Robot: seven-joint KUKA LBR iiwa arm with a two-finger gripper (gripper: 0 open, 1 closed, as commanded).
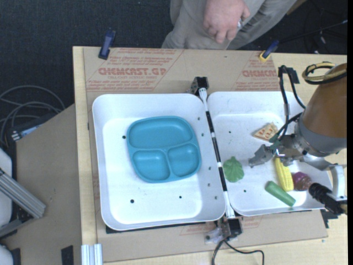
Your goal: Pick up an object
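Gripper (263, 158) low over right bin (242, 110), fingers apparently spread, nothing between them. Candidate objects in that bin: toy corn cob (283, 174) just beside the fingers, green leafy piece (233, 169), green cylinder (280, 194), purple piece (301, 180), cracker-like tile (266, 131). Blue divided plate (163, 148) in left bin (110, 164). Nothing grasped or lifted; closing and raising judged outstanding.

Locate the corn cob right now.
The corn cob lies in the right bin, toward its right side, just under the gripper, between the green cylinder and purple piece.
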